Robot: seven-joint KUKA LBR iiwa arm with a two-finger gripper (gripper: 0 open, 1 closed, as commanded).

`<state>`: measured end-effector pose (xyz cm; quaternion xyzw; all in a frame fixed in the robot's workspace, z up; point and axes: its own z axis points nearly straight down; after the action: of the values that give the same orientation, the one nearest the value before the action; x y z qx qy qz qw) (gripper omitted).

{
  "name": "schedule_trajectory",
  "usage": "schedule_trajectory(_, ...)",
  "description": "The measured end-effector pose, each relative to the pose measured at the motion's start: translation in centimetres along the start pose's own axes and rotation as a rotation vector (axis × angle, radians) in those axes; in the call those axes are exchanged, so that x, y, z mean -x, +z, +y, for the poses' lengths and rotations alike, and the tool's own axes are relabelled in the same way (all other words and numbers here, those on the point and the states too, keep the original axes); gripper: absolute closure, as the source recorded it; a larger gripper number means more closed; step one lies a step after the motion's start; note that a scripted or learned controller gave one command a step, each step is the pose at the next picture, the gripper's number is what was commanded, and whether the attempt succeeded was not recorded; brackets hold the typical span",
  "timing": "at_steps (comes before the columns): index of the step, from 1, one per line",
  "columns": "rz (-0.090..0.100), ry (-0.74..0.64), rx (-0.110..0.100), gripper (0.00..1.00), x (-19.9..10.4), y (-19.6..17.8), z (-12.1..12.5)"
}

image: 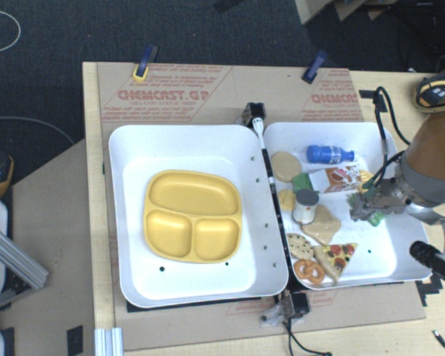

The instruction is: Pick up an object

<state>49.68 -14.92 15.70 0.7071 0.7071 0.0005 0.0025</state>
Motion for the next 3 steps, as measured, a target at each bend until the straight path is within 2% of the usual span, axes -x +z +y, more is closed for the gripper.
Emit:
schedule_trajectory(1, 0.0, -0.001, 0.003, 1.0, -0.2, -6.3, 0.3)
schedule_trajectory(2, 0.001, 0.0, 0.0, 1.0, -0.2, -6.8, 0.4)
schedule_trajectory(3, 0.006, -0.005, -0.007, 1.0, -5.8, -5.8, 1.0)
